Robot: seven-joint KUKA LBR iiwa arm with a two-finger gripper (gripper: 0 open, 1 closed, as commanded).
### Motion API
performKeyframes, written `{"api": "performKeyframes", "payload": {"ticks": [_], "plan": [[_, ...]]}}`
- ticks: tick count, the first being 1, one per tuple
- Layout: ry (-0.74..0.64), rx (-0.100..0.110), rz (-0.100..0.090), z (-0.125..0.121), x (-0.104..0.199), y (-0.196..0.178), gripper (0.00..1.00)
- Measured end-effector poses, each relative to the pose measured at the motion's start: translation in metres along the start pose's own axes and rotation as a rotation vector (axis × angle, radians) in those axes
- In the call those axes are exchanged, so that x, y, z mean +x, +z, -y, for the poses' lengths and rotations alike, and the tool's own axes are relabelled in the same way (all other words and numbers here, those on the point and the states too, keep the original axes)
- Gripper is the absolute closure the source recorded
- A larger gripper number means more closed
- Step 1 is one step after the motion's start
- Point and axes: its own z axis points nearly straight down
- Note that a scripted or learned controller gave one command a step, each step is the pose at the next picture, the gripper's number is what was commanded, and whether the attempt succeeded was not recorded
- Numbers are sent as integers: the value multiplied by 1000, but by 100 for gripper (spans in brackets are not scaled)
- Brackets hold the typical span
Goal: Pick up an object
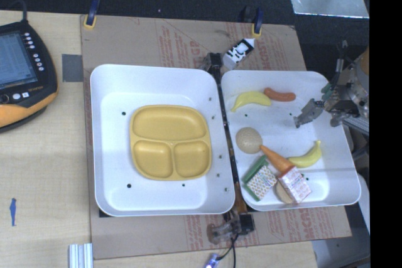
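Observation:
The right bin (339, 194) holds several toy foods: a yellow banana (251, 100) and a red sausage (279, 95) at the back, a beige round bun (249, 140) in the middle, an orange carrot (276, 160), a second banana (308, 156), a green-edged packet (259, 180) and a red-and-white packet (294, 185) at the front. My gripper (309, 113) reaches in from the right edge and hangs over the bin's right half, above bare floor between the sausage and the second banana. Nothing shows between its fingers.
The left bin (107, 135) holds a yellow three-compartment plate (169, 141). A teach pendant (22, 75) lies on the bench at the far left. Clamps (256, 21) and a black-and-white tag (239, 51) sit behind the bins.

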Motion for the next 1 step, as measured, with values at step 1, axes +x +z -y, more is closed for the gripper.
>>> {"api": "performKeyframes", "payload": {"ticks": [1], "plan": [[-2, 1, 1, 15, 36, 90, 0]]}}
